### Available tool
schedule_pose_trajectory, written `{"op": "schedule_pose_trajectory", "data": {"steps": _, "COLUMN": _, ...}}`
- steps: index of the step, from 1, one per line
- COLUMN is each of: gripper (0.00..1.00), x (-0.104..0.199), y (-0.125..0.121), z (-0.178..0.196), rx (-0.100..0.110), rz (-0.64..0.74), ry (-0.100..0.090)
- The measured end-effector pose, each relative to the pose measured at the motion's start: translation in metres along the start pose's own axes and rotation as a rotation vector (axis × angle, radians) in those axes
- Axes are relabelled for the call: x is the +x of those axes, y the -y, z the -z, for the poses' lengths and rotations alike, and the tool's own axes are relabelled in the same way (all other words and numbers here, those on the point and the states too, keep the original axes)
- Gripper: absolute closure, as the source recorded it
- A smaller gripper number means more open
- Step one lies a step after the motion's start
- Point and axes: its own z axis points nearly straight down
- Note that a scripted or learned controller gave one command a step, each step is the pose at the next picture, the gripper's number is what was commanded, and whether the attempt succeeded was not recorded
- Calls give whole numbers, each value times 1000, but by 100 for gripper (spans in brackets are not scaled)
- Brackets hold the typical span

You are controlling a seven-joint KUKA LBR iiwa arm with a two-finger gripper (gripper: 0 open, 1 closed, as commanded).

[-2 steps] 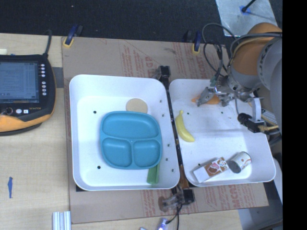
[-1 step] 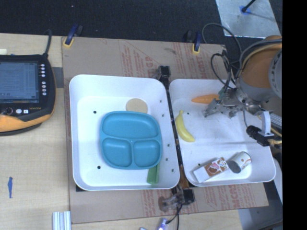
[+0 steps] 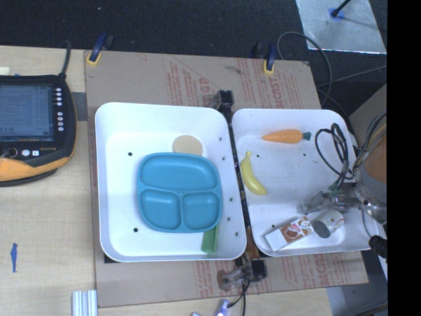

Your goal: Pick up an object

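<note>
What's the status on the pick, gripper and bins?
Gripper low in right bin, fingers unclear. Nothing seen held. Carton just beside it; banana and carrot farther off. Cables close by.

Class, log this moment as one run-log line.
tool: low in right bin | nearest: carton | banana, carrot: untouched

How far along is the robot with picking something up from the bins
Nothing looks picked up yet. The gripper is low in the right bin, close above the carton near the front wall, but nothing shows between its fingers. The banana and carrot lie untouched, and the blue tray sits in the left bin. Grasping and lifting remain.
</note>
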Motion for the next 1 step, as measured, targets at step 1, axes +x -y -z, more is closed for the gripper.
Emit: {"op": "schedule_pose_trajectory", "data": {"steps": 1, "gripper": 0, "x": 52, "y": -76, "z": 45, "rx": -2, "rz": 4, "ry": 0}}
